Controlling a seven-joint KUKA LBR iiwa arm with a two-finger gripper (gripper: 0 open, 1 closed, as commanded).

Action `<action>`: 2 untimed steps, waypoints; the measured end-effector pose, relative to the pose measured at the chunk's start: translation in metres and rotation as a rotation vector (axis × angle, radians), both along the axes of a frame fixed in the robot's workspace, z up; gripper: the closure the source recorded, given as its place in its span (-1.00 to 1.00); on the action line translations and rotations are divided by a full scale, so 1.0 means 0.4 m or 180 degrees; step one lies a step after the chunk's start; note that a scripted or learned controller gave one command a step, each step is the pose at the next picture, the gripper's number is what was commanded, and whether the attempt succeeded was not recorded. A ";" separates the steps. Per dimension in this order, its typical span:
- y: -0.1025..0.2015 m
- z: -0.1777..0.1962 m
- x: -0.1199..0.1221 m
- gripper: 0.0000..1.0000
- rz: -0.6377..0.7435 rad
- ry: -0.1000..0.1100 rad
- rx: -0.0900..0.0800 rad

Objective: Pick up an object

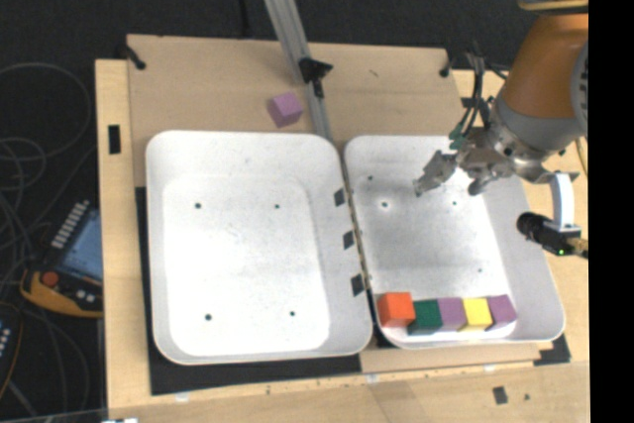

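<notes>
Five blocks [448, 312] lined up well below claw [454, 175], edges blurring together. Hovering above right bin [535, 243]; finger spread impossible to tell.

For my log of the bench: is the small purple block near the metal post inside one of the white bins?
No. The purple block lies on the wooden bench beyond the left bin, outside both bins.

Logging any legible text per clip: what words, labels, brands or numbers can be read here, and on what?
None can be read.
Pendant on the floor left of the bench: its screen glows blue, content too small and blurred.
Blocks in the right bin, purple block on the bench, left bin, end effector: no markings visible.
</notes>
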State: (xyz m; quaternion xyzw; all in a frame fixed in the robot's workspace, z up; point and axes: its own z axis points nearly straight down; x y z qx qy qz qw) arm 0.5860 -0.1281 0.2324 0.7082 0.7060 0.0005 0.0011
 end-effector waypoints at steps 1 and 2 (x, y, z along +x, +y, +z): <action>-0.198 -0.244 -0.012 -1.00 -0.0005 0.0022 -0.0006; -0.195 -0.204 -0.006 1.00 -0.0003 -0.0009 -0.0007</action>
